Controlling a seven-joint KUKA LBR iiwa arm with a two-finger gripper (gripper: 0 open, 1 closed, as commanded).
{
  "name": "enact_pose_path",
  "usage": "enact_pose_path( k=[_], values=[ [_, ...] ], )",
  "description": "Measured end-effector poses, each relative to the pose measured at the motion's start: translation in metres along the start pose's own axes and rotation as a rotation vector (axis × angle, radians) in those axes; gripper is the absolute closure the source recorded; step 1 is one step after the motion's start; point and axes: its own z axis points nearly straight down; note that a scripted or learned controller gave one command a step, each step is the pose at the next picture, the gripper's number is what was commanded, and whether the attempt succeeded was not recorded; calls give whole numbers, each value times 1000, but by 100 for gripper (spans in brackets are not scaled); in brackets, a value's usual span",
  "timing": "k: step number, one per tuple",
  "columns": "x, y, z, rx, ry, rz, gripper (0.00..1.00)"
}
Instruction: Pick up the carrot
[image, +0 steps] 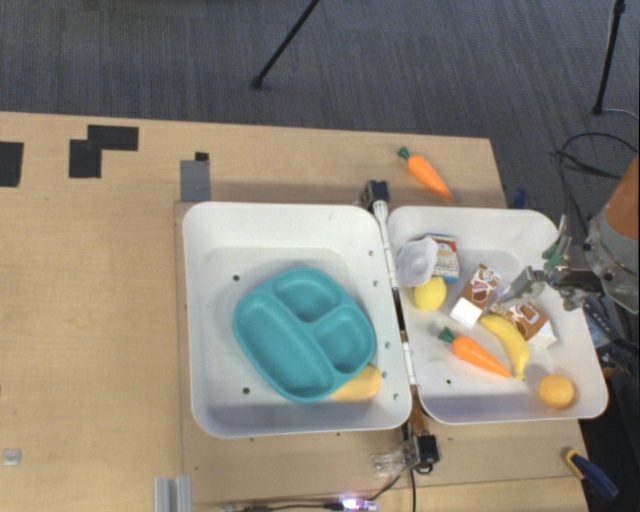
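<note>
In the left white bin (200, 300) lies a teal plastic divided tray (303, 331). In the right white bin (590, 400) the small orange toy carrot with a green stub (476, 355) lies on its side, just beside a yellow banana (507, 341). It looks light, stiff and smooth, likely slippery; pinching across its thicker middle seems best. A second orange carrot (426, 172) rests on the bench. At the right rim hovers the grey gripper (545, 277); its state I cannot tell.

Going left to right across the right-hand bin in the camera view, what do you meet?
White cup → lemon → carrot → banana → orange → gripper at the right wall. The cartons overlap the others, so I leave them out.
</note>
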Motion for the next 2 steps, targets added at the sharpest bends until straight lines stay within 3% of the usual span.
enact_pose_path(
  k=[1,2],
  values=[
    [57,-19,88,1,1,-90,0],
    [18,6,162,-4,-1,-169,0]
  ],
)
